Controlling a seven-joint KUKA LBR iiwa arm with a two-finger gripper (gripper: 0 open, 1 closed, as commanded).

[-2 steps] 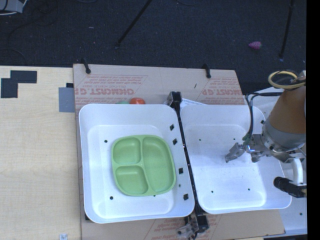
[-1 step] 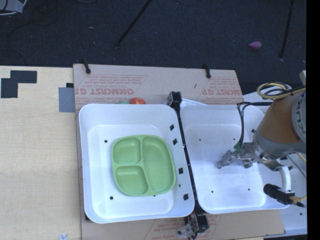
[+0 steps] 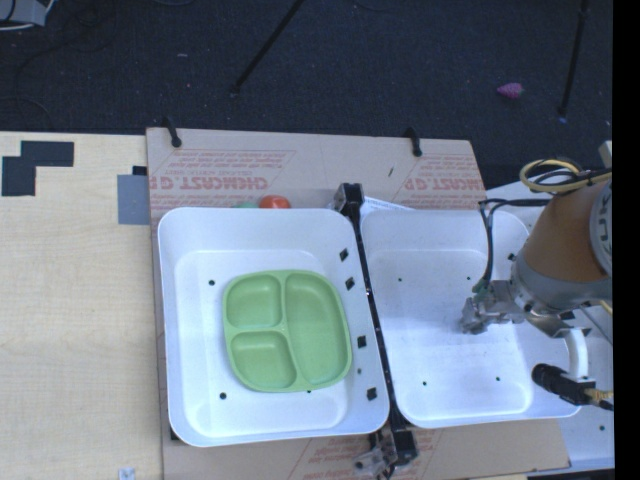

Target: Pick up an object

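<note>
A light green divided plate (image 3: 287, 329) with three compartments lies flat in the left white bin (image 3: 190, 258). My gripper (image 3: 478, 317) hangs low over the right side of the right white bin (image 3: 430, 258), well away from the plate. The grey arm with its orange band (image 3: 565, 238) comes in from the right edge above it. No object shows around the gripper's tip, and the bin floor under it is bare white.
A small red-orange object (image 3: 274, 203) and a bit of green sit just behind the left bin's back rim on the cardboard (image 3: 300, 168). A black divider clamp (image 3: 365, 308) runs between the bins. Cables loop near the arm at right.
</note>
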